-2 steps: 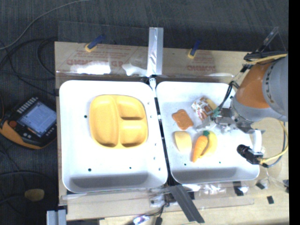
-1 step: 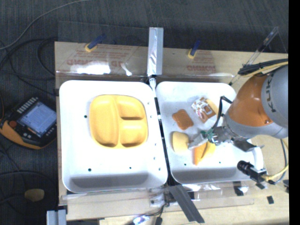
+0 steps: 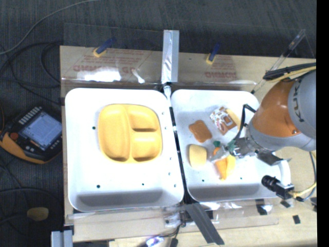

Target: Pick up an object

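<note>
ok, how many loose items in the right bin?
4 visible: a brown piece, a white-and-brown piece toward the back, a pale yellow block, an orange wedge by the arm. The arm may hide more.

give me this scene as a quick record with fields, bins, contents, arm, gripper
left bin: holds a yellow divided tray, three compartments
right bin: holds four small items
items: brown piece; pale yellow block; orange wedge; white and brown packet
arm: reaches in from the right, over the right bin
gripper: low among the items, just above the orange wedge; finger state unclear
outside bench: handheld controller on the floor at left
</note>
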Robot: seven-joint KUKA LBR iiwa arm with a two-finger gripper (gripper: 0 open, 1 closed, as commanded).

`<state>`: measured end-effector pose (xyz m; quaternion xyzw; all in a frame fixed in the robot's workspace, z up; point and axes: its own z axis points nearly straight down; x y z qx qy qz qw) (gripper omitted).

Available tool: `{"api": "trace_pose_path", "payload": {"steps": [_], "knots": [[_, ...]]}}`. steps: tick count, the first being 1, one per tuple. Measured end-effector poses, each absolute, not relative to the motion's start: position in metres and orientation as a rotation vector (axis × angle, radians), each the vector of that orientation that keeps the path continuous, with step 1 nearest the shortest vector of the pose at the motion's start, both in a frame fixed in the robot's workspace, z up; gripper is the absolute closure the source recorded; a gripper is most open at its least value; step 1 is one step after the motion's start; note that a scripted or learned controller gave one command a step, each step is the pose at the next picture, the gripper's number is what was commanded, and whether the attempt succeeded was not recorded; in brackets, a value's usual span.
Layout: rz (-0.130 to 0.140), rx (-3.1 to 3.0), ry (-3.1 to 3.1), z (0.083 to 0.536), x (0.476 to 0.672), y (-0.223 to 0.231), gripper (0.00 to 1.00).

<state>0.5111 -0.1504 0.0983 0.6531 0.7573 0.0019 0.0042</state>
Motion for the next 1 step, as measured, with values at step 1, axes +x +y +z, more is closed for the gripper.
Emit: {"api": "trace_pose_path", "payload": {"steps": [1], "knots": [[-0.008,2.187,2.26,0.1819,0.569,-0.0803,1.0]]}}
